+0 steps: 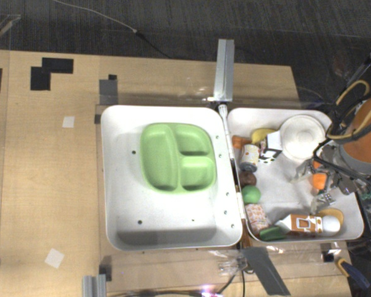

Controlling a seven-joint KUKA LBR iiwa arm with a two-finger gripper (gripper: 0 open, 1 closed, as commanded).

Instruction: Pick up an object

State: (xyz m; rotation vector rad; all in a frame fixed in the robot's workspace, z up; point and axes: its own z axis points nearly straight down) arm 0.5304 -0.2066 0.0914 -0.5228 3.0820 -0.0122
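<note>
The right bin [283, 189] holds several small items. A white bowl [303, 136] sits at its back, with a yellow piece [261, 134] and a small can [250, 154] to the left of it. A green ball [251, 195] and a pink patterned pack [257, 215] lie along the left wall. A white bottle with an orange label [312, 224] lies on its side at the front. My gripper [322, 190] hangs over the right part of this bin, just above the bottle. A small orange item [319, 181] sits right at the gripper; whether it is gripped is unclear.
The left bin [120, 166] holds a green divided tray [176, 156]. A metal post [224, 70] stands behind the gap between the bins. A dark green item [272, 232] and a brown item [247, 178] lie by the right bin's left wall.
</note>
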